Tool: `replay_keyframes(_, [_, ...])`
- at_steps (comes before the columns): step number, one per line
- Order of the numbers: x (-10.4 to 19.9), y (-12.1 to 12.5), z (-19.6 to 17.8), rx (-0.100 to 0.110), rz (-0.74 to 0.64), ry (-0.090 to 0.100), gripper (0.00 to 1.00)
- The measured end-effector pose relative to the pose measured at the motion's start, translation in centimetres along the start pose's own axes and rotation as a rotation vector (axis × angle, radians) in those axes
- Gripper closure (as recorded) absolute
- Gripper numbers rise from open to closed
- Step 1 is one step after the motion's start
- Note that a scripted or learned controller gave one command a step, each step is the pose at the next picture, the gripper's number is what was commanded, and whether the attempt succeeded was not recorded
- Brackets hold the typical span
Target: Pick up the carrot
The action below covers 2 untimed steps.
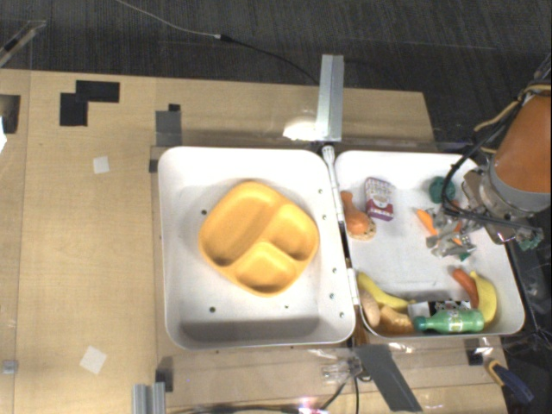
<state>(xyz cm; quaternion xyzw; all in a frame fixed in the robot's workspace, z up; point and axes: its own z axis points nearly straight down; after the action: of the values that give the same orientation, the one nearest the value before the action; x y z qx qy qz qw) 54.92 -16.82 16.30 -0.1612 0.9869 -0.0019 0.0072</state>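
Jaws (pixel 448 241), state unclear, hover beside carrot (pixel 425 221) near right bin's (pixel 405 270) edge.

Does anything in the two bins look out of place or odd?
Nothing looks spilled or damaged. The yellow divided plate sits turned askew in the left bin, and the green bottle lies on its side in the right bin.

Bare floor mid right bin (pixel 405 261), carrot (pixel 465 282) crowded by banana (pixel 487 298), green bottle (pixel 448 322)

A yellow sectioned plate (pixel 258 235) is seen in the left bin (pixel 177 257). In the right bin (pixel 405 270), the tool (pixel 450 235) is hung just beside what may be a small carrot (pixel 425 221).
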Motion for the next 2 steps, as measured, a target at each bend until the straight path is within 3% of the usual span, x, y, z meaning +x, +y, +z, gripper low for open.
replay_keyframes(1, [3.7, 3.0, 5.9, -0.006, 0.111, 0.012, 1.00])
replay_keyframes(2, [-1.2, 6.1, -1.4, -0.003, -0.339, 0.001, 1.00])
